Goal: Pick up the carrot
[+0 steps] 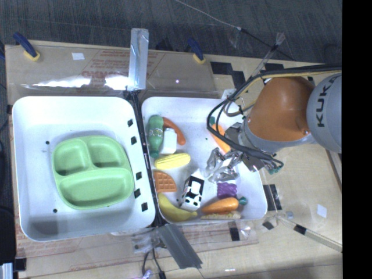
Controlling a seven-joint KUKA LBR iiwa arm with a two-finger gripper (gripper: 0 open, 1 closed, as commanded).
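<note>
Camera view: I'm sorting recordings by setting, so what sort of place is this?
Probably a robotics lab bench rather than a kitchen. Two white bins sit side by side on a taped board, the right one holding toy food such as a carrot, while a cabled robot arm reaches in.

— What carries everything here?
— A light wooden bench (325,214); two shallow white plastic bins sit on it side by side, the left bin (23,156) touching the right bin (256,185).
— Anything else lying on the wood?
— Blue clamps (26,46) grip its far edge.
</note>
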